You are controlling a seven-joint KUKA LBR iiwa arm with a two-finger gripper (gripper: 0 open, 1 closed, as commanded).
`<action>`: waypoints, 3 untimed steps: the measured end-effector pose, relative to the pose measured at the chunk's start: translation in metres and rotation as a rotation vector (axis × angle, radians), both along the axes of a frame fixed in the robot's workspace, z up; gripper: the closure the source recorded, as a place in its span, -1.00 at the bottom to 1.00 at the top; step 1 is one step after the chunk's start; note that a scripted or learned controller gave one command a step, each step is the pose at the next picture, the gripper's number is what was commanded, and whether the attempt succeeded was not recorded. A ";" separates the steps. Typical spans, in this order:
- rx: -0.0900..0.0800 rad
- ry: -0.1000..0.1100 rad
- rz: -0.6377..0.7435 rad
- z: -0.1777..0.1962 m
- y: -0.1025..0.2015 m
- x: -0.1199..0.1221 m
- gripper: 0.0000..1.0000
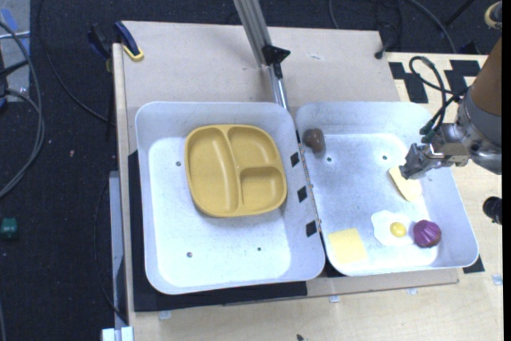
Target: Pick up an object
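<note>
gripper (417, 164) sits right over the yellow wedge (406, 184), which runs toward lower right; can't tell its state.

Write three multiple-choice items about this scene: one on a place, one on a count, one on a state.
1. Where does the yellow plastic divided plate lie?
A. in the left white bin
B. in the right white bin
C. on the bare bench

2. How many compartments has the plate?
A. two
B. three
C. five

3. How does the small round purple object stand to the gripper?
A. held by it
B. lying apart from it, nearer the camera
C. resting on the plate

Answers:
1. A, the plate lies on the left bin's floor.
2. B, its ridges mark three sections.
3. B, it lies beside the toy fried egg, below the gripper in the view.
</note>
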State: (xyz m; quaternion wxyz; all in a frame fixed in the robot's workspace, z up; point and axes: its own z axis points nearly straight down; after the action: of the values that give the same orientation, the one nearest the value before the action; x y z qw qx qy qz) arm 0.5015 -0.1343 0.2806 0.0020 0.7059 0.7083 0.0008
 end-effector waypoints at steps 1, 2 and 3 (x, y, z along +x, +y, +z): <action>0.002 0.005 0.003 -0.017 0.047 0.004 1.00; 0.003 0.005 0.005 -0.020 0.102 0.002 1.00; 0.002 0.003 0.005 -0.017 0.155 0.013 1.00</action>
State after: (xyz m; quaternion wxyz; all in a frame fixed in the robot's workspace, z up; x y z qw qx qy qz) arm 0.5147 0.0208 0.2639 0.0002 0.7041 0.7101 0.0005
